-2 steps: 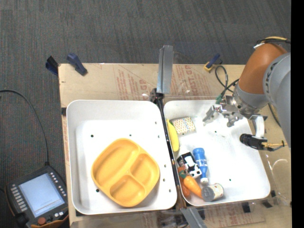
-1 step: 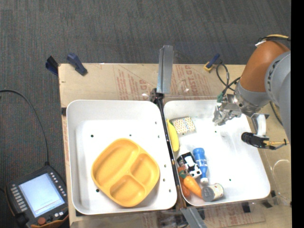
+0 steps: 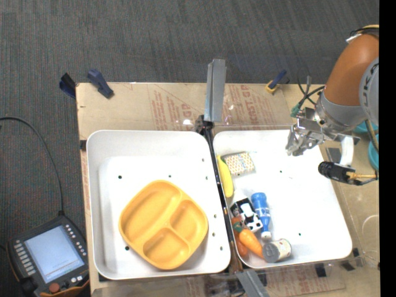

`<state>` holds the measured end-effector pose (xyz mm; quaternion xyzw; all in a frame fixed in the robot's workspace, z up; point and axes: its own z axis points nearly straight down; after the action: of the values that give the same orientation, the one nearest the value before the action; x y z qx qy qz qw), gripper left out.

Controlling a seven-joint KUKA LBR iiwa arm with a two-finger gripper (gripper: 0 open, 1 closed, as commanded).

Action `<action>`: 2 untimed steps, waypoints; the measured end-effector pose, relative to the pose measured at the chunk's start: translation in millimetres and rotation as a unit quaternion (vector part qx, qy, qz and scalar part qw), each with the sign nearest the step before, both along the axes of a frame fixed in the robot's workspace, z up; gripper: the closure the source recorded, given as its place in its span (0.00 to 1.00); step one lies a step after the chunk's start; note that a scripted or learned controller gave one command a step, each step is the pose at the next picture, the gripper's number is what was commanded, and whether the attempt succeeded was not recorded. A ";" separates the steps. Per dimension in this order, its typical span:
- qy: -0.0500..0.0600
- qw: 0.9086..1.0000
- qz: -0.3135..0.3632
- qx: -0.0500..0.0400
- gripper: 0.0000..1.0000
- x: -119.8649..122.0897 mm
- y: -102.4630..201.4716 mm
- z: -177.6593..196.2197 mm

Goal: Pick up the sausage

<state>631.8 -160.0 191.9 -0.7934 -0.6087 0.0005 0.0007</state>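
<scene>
- End effector (image 3: 301, 143): one, over the far right part of the right bin (image 3: 322, 228); degree of opening cannot be told; nothing seen in its grasp.
- Sausage (image 3: 236, 228): one small reddish-brown piece, identity uncertain; well below and to the left of the end effector, against the wall between the bins.
- Crowding the sausage: one black-and-white item (image 3: 245, 212) just above, one carrot (image 3: 249, 243) just below.
- Same cluster: one blue bottle (image 3: 260, 211), one grey can (image 3: 276, 250).
- Nearer the end effector, to its left: one textured pale block (image 3: 239, 163), one yellow banana-like piece (image 3: 226, 178).
- Left bin (image 3: 105, 159): one yellow three-compartment plate (image 3: 164, 224), far left of the end effector.
- Table (image 3: 154, 107): three clamps, two blue (image 3: 99, 83) at far left.
- Off the table, lower left: one teach pendant (image 3: 46, 258).
</scene>
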 end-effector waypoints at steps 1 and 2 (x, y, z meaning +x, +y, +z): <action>0.003 0.991 -0.135 0.001 1.00 -71.9 0.1 -30.8; 0.002 0.932 -0.362 -0.001 1.00 -94.4 3.1 14.0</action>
<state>537.4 -156.9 205.9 -0.9601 -0.2797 0.0022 0.0016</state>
